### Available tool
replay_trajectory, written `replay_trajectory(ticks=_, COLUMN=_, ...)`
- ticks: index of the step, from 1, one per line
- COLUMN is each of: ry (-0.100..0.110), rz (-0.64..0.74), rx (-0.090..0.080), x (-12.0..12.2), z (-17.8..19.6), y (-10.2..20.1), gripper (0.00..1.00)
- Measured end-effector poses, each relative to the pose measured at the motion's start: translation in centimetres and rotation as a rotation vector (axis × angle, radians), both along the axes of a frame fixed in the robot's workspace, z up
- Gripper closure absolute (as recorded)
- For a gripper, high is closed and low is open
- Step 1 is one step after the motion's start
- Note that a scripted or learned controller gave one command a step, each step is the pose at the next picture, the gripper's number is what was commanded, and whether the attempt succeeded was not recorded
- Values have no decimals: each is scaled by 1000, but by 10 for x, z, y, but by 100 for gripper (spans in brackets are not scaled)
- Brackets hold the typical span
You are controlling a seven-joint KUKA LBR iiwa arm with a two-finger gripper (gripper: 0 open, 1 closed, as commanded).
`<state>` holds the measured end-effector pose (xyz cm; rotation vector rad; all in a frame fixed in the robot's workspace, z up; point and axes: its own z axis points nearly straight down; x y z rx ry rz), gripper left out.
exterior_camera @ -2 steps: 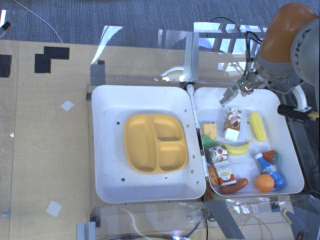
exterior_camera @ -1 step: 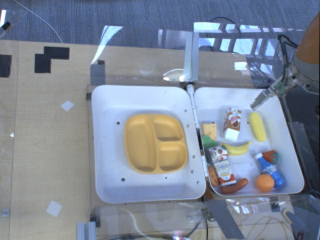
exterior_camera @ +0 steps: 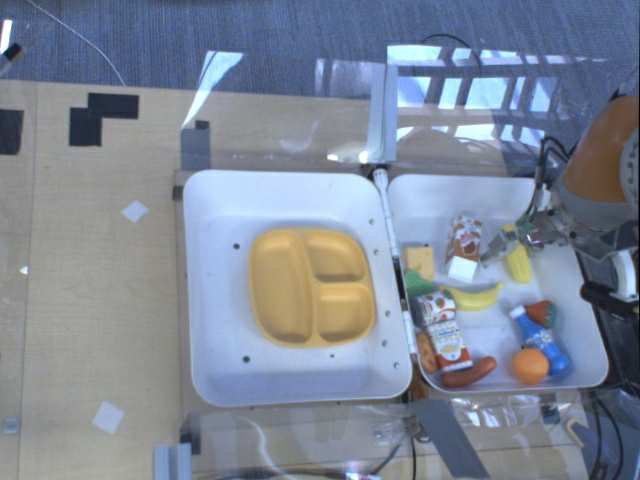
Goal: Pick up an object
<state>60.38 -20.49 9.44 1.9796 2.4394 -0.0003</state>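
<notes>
My gripper (exterior_camera: 503, 245) sits low in the right bin (exterior_camera: 598, 368), fingers spread, nothing between them; corn cob (exterior_camera: 517, 264) and white block (exterior_camera: 462, 268) crowd close, so I risk nudging both and closing on air

arm (exterior_camera: 605, 168) enters from right edge of view, grey body with orange band above wrist. wrist angled down and toward view's left. gripper (exterior_camera: 500, 246) at end of slim dark fingers, low, pointing left and slightly down. cables run along wrist section. finger spacing too small and dark to judge. lower grey link visible at right edge, below orange band.
</notes>
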Motion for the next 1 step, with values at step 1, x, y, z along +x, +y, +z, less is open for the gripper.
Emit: replay_trajectory(ticks=1, ry=-9, rz=45, rx=-1, x=23, z=-7, y=22, gripper=0)
